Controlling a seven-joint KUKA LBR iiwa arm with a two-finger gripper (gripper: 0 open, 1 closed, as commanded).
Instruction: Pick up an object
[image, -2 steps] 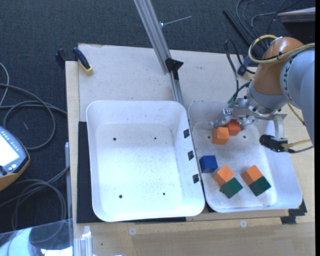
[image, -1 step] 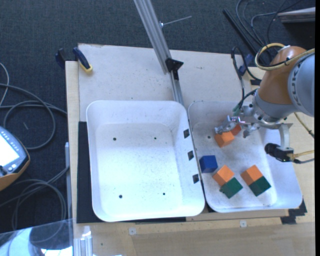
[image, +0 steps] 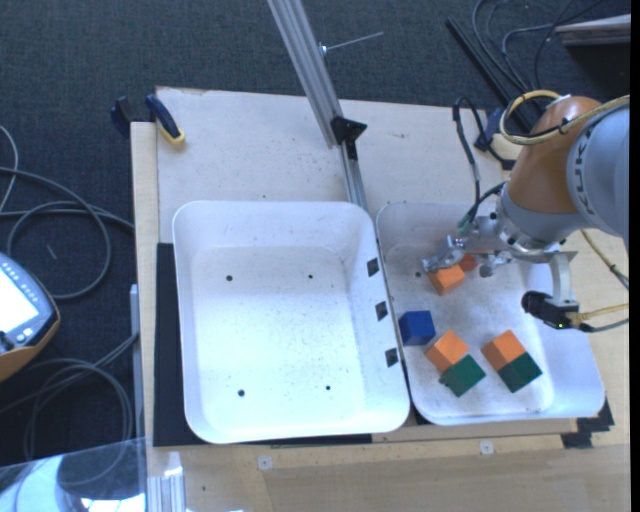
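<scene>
Blocks sit nearest of all, along the near edge of the right bin: a green block with an orange block touching its far side, and just to their right a second pair, a green block at the near right with an orange block on its far side. A blue block lies a little farther in, just beside the first pair and close to the bin's left wall. Past these, toward the middle of the right bin, the gripper hangs low over the floor with its two fingers set on either side of a small orange block, which shows between them; whether that block is lifted off the floor cannot be told. The grey arm with its orange band runs up from the gripper toward the bench's far right corner. The left bin lies beside the right one, their walls touching, with black clips along the shared edge. On the far part of the bench, a metal rail slants down to the gap between the bins, and a yellow-and-blue clamp sits at the far left corner.
</scene>
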